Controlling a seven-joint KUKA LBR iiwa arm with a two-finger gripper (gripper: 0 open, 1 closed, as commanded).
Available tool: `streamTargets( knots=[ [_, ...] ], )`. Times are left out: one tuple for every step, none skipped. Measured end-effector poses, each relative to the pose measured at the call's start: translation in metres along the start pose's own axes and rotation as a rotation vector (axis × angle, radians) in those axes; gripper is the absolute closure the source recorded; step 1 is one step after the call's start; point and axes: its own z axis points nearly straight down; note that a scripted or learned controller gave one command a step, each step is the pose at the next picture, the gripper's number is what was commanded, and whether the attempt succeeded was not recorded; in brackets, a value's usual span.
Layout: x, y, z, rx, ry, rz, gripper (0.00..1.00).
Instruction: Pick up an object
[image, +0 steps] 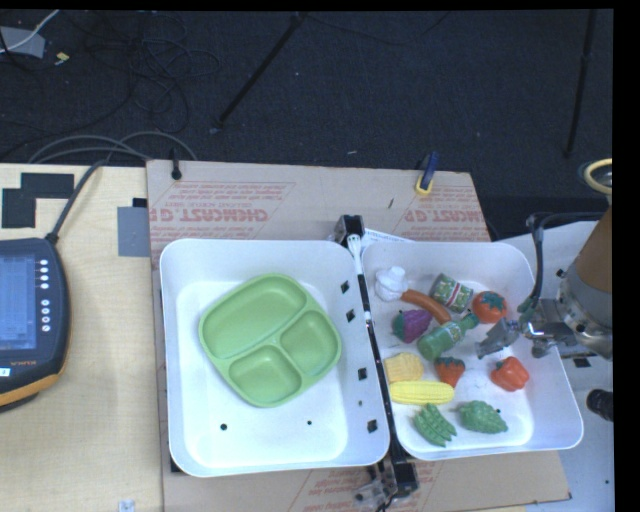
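1. Your gripper (503, 340) sits low over the right bin (560, 425), in from its right wall. I cannot tell how its jaws stand, and nothing is plainly caught between them.
2. The nearest candidates are the orange pepper (510, 373) just below the gripper and the green bottle (445, 338) to its left; the tomato (489, 305) lies just above.
3. These toys crowd together. A descent between them could nudge one aside instead of pinching it.
4. The pepper is rounded and may squirt out sideways as you close.
5. The bottle lies at a slant, touching the purple toy (410, 324); you might drag both.
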Motion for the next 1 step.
streamTargets(
  knots=[
    [0.0680,0.0034,0.0965,-0.010,-0.004,0.001,0.00]
  ],
)
